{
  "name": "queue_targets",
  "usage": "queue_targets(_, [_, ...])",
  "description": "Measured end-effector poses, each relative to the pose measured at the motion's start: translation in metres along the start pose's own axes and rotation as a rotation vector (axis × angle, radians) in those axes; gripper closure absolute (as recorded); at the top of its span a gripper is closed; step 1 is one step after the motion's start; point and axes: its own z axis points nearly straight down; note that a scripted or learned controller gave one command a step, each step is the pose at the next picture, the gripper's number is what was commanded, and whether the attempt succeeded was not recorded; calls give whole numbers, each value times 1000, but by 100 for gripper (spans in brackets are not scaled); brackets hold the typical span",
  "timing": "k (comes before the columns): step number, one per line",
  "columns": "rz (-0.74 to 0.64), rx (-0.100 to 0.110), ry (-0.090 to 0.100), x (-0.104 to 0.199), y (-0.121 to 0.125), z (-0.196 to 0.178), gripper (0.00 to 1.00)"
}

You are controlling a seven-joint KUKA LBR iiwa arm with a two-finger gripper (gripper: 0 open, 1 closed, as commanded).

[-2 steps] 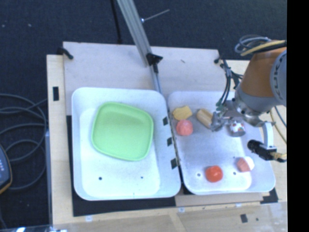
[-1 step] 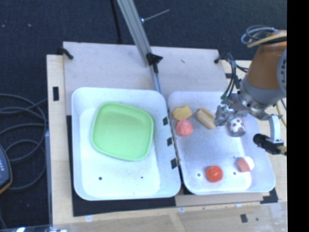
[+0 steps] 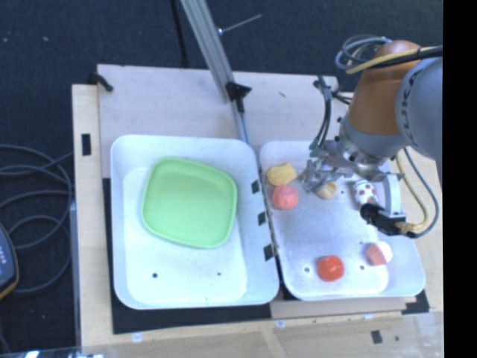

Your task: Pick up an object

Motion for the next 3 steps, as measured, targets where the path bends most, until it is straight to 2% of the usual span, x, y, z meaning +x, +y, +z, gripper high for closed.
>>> queue_targets(1, [0,0,-1,51,5,-7,100])
queue_targets(2, [0,0,-1,97,27,-10,100])
queue_targets(3, [0,0,-1,154,33,-18,100])
